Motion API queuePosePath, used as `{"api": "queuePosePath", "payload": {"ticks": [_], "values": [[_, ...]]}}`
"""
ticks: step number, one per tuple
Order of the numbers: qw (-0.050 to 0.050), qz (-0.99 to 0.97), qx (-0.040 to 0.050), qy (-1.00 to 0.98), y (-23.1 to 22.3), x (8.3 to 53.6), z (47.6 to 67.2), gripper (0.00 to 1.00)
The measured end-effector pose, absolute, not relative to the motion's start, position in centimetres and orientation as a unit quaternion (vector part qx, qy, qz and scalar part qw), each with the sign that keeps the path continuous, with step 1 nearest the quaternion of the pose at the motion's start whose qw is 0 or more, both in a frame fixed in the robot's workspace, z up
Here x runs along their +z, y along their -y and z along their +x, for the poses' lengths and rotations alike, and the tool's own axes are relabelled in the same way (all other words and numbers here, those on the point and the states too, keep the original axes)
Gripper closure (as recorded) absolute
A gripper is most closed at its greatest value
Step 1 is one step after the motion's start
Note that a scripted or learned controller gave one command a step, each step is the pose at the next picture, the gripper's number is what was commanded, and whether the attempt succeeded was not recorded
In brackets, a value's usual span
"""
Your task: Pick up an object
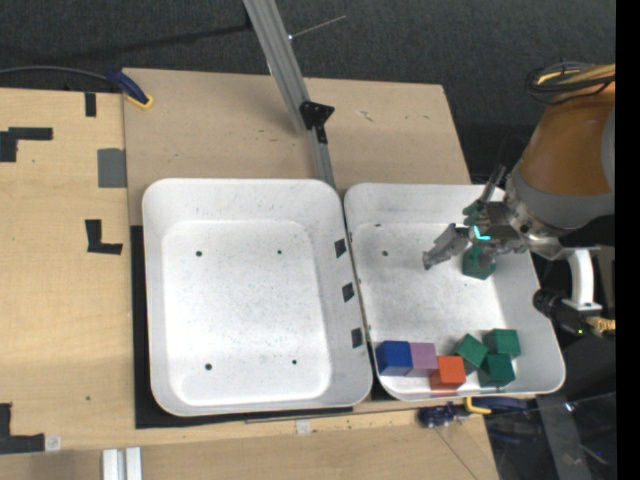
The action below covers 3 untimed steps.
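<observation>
Two shallow white bins side by side on the desk point(250, 128). Left bin point(160, 268): just bare speckled floor w/ a few dark dots. Right bin point(400, 218): a cluster of blocks packed along the near edge. Left to right there: blue block point(394, 357), pale purple block point(423, 355), orange block point(449, 371) a bit nearer, then three green ones at the near right corner, green block point(472, 349), another green block point(505, 342) just right of it, third green block point(497, 370) nearer, all touching or just about.

One more dark green block point(479, 261), well apart from the cluster, up toward the far right part of the right bin. Claw point(470, 246) right on it, arm point(565, 163) coming in from the right. One grey finger point(442, 249) splayed out left, so spread fairly wide, but other finger hard to pick out behind the wrist hardware. Looks like touching the block's top/left side; can't tell if block is really pinched between fingers or just sitting under them. Small teal glow point(481, 234) on the claw body above the block.

Block partly covered by claw, shape fuzzy. Arm cut off at right edge. Metal pole point(285, 58) slanting down from the far side to between the bins. Blue clamp point(445, 415) peeking out at right bin's near rim, mostly hidden.
</observation>
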State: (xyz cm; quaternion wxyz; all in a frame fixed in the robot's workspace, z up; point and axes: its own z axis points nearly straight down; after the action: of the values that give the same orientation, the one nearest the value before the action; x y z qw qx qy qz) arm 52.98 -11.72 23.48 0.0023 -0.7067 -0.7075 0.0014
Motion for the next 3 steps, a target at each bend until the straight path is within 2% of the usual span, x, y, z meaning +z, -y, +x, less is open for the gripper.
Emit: {"api": "queuePosePath", "payload": {"ticks": [1, 2, 3], "values": [[0.001, -0.706, 0.0001, 0.708, 11.7, 23.7, 53.1, 0.00], [0.003, -0.707, 0.0026, 0.707, 12.4, 17.5, 52.8, 0.00], [0.004, -0.707, 0.0027, 0.707, 12.5, 11.6, 51.7, 0.00]]}}
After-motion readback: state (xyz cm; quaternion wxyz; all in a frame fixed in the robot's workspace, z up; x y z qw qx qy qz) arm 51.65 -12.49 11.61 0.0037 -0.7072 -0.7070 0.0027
